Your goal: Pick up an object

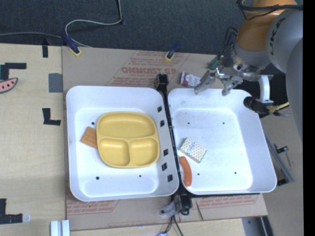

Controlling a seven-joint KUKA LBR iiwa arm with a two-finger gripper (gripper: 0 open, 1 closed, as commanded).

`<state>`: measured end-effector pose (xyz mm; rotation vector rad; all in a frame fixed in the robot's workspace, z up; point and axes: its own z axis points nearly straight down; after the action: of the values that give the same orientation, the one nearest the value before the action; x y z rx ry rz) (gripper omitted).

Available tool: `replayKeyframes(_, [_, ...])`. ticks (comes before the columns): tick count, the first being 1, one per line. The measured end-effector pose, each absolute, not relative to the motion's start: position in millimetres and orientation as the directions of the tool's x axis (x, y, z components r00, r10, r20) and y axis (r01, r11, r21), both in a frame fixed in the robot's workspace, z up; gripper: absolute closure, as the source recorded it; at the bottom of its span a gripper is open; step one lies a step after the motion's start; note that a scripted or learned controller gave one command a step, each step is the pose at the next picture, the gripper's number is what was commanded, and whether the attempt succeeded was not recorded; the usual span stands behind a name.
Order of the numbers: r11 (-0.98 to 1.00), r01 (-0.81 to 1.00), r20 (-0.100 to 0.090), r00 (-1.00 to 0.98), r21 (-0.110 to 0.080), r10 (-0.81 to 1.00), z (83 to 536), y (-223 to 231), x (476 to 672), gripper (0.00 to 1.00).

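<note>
My gripper [215, 84] hangs over the far rim of the right bin [256, 132], fingers spread open with nothing between them. In that bin, near its left front, lie a small white patterned packet [193, 149] and an orange sausage-shaped piece [185, 171]. The left bin [78, 132] holds a yellow divided plate [129, 138] with a tan waffle-like cracker [89, 137] tucked against its left edge. Both right-bin objects sit well in front of and to the left of the gripper.
A small dark red packet [188, 78] lies on the cardboard just behind the right bin, left of the gripper. Clamps [172, 51] and a cable [93, 22] sit at the back. The arm [266, 28] occupies the upper right.
</note>
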<state>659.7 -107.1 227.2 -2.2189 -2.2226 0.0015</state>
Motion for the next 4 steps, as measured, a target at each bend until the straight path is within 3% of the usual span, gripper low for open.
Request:
replayKeyframes(1, [0.001, 1.0, 0.0, -0.001, 0.0, 1.0, 86.8, -120.8, 636.8, 0.0])
replayKeyframes(2, [0.002, 1.0, -0.001, -0.002, 0.002, 1.0, 96.9, -121.0, 637.1, 1.0])
replayKeyframes(3, [0.002, 1.0, -0.001, -0.002, 0.002, 1.0, 96.9, -121.0, 637.1, 0.0])
replayKeyframes(4, [0.003, 1.0, -0.001, -0.003, 0.001, 1.0, 106.4, -120.6, 637.1, 1.0])
